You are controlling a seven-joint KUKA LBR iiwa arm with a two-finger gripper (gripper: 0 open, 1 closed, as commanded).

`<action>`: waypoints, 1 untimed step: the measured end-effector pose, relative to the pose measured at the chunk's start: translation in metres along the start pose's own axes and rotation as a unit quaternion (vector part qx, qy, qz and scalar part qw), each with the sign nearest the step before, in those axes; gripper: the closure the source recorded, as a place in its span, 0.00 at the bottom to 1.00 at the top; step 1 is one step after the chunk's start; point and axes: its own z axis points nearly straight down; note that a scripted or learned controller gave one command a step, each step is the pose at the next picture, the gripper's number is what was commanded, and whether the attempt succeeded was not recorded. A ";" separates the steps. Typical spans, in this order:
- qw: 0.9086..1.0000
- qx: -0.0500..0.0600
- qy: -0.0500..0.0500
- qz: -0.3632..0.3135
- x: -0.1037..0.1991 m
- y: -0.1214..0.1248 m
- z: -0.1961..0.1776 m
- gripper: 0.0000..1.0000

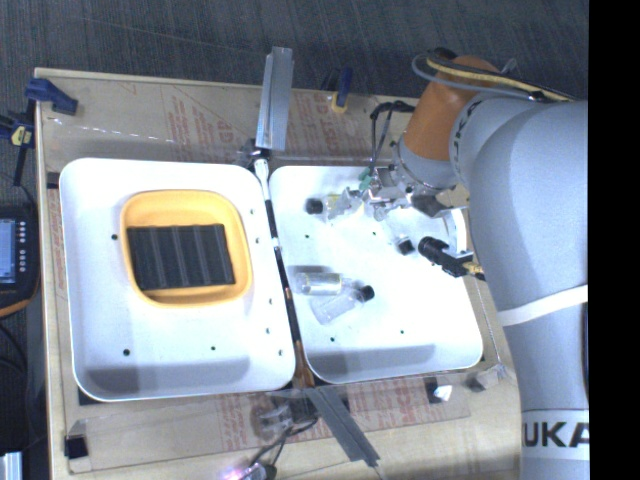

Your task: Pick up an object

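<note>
My gripper [372,200] is low in the right bin [440,353] at its far edge, right by a small clear bottle [338,204], so I judge I'm mid-grasp; next I need a firm pinch, then a lift.

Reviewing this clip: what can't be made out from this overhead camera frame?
- Pincer: fingers too small and cluttered to judge.
- Clear objects in the right bin: transparent, outlines blur into white.
- Right bin's far right edge: hidden under the arm.
</note>
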 end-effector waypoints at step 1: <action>1.000 0.001 0.001 -0.015 0.047 0.004 0.001 0.00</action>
